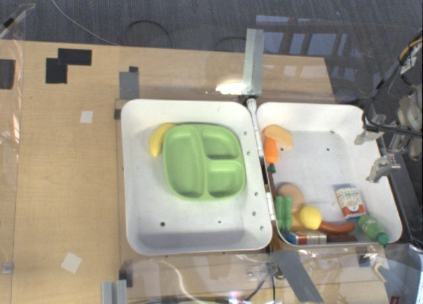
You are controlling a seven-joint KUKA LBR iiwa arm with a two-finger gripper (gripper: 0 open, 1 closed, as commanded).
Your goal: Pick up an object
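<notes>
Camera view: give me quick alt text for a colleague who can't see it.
The claw hangs at the right bin's right rim, away from the toy food clustered along that bin's left and near edges. The left bin holds a green divided plate partly covering a banana.

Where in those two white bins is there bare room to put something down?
The right white bin has bare floor across its middle and far side, between the orange carrot and the small printed carton. Its near edge is crowded with toy food. In the left white bin, the green divided plate leaves the near strip free.
</notes>
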